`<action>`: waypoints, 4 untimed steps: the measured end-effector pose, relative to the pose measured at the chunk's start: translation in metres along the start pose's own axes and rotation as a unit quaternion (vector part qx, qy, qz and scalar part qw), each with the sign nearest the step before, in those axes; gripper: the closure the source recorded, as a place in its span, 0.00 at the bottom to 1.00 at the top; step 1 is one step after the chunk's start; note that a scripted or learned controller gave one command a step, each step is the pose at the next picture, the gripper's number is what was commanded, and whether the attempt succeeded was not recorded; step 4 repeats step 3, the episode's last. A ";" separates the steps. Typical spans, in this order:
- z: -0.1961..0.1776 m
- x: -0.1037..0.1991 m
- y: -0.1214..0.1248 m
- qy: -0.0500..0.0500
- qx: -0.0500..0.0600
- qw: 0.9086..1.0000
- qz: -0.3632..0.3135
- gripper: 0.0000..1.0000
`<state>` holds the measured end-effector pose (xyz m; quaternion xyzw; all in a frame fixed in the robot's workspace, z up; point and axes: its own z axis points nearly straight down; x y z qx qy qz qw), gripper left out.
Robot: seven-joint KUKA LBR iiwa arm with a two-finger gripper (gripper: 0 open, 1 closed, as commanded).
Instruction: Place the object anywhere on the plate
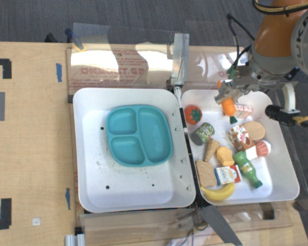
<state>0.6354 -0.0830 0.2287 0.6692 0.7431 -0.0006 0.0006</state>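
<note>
Bench, two white bins: teal plate [139, 135] bare in the left one. My gripper [229, 97] over the right bin pinches a carrot [229, 108] (looks lifted). Carry-over and drop remain.

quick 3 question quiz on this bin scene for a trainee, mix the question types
1. True or false: the teal three-compartment plastic plate lies in the left white bin.
2. Which lies nearest the front rim of the right white bin? A) red toy tomato B) yellow toy banana C) green toy bottle
3. Fill in: the small orange carrot-like toy sits just below the two-finger gripper, in the ___ bin.

Key: 1 true; 2 B; 3 right
</note>
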 end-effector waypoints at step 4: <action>0.044 0.162 -0.009 0.001 -0.001 0.989 -0.147 0.00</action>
